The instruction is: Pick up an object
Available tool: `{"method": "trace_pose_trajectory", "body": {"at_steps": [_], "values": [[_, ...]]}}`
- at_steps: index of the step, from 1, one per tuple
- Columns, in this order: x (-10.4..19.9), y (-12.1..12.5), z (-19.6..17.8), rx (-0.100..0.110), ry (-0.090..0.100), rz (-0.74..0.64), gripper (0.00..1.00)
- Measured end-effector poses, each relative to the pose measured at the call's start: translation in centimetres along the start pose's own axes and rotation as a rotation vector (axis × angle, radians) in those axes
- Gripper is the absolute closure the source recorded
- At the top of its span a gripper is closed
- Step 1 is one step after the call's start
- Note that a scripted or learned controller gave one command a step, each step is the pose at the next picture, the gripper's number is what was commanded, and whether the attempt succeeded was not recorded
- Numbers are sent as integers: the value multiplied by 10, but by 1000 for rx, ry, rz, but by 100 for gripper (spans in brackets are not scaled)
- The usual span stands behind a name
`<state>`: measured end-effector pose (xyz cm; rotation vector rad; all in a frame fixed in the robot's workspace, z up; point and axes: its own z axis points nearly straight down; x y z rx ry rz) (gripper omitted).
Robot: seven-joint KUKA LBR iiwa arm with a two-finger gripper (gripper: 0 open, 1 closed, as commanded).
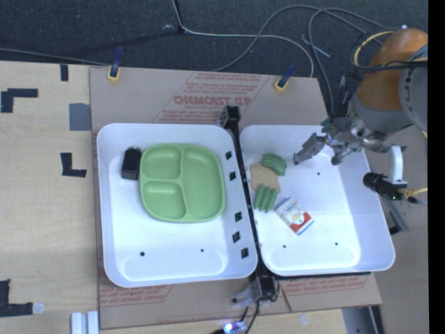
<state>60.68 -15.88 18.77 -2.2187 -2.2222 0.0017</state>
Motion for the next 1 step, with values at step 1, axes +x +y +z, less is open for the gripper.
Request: {"method": "trace_pose_trajectory", "body": {"at_steps": [1], "values": [[-4,-1,63,5,0,1,0]]}}
